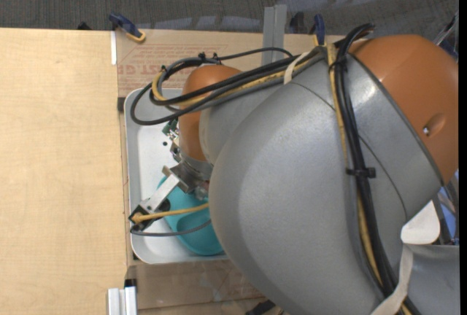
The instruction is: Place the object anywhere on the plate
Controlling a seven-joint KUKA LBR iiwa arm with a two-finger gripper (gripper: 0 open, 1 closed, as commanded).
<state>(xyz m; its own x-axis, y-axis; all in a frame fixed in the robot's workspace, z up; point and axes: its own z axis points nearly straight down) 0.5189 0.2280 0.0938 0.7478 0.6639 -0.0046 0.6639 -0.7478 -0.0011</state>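
A teal plate [191, 232] lies in the near end of the white bin [139, 160]. Most of the plate is covered by the arm. My gripper [187, 176] hangs from the orange-banded wrist [206, 106], right above the plate's far left rim. The wrist and the arm's grey bulk hide its tips, and I cannot make out any object between them or on the plate's visible part.
A flat tan board [58, 160] covers everything left of the bin. The large grey and orange arm [328, 175] fills the right half. Blue clamps [128, 26] grip the brown cardboard [190, 55] behind the bin, beside a grey post [275, 29].
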